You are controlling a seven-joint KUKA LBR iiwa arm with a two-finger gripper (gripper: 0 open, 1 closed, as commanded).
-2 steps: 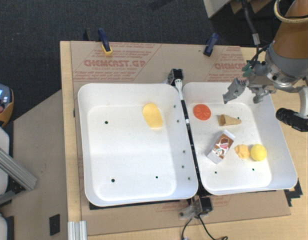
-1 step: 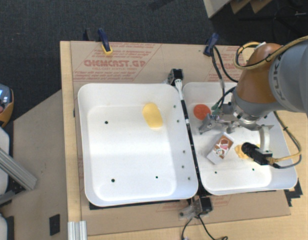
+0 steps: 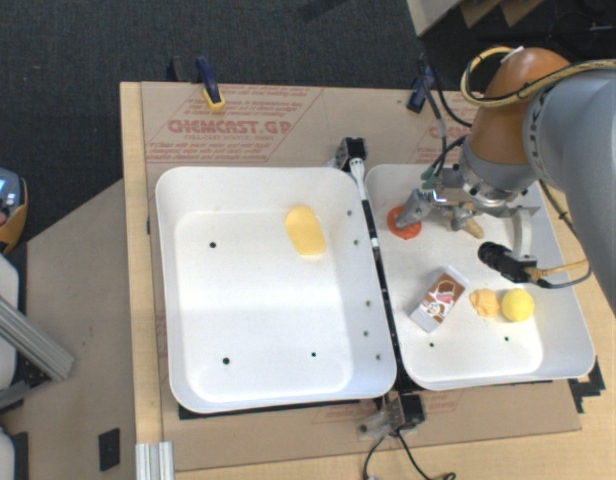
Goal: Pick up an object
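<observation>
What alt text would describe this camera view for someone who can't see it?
A grey robot arm's gripper hangs over a red object in the right bin, which also holds a small carton, an orange piece and a yellow ball. The left bin holds a yellow lump.

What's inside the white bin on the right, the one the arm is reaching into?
In the right bin: a red object by the gripper, a small carton, an orange piece and a yellow ball. The arm covers the bin's far corner.

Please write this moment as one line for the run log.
gripper: low in right bin, beside red object | grasp: not confirmed | left bin: yellow object | right bin: small carton, yellow ball
</observation>
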